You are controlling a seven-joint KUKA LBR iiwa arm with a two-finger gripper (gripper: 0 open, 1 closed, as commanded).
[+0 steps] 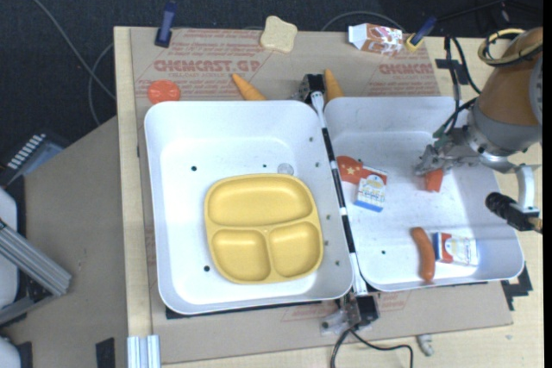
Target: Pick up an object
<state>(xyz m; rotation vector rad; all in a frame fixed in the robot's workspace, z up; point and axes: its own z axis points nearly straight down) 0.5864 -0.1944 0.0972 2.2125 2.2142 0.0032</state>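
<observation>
My gripper point(434, 161) hangs low over the upper right part of the right bin point(397, 121). A small orange-red block point(433, 179) lies right under its tip, touching or nearly touching it; whether it is gripped is not visible. A red, white and blue carton point(364, 184) lies to the left near the bin's divider. An orange sausage point(423, 253) and a second small carton point(455, 248) lie near the bin's front edge. The arm's orange band point(509, 90) sits above the wrist at the right.
The left bin point(172, 151) holds a yellow divided plate point(263, 227). On the bench behind the bins lie a bread slice point(278, 33), a carrot point(247, 88), an orange disc point(161, 90), a blue clip point(165, 23) and a milk carton point(376, 37).
</observation>
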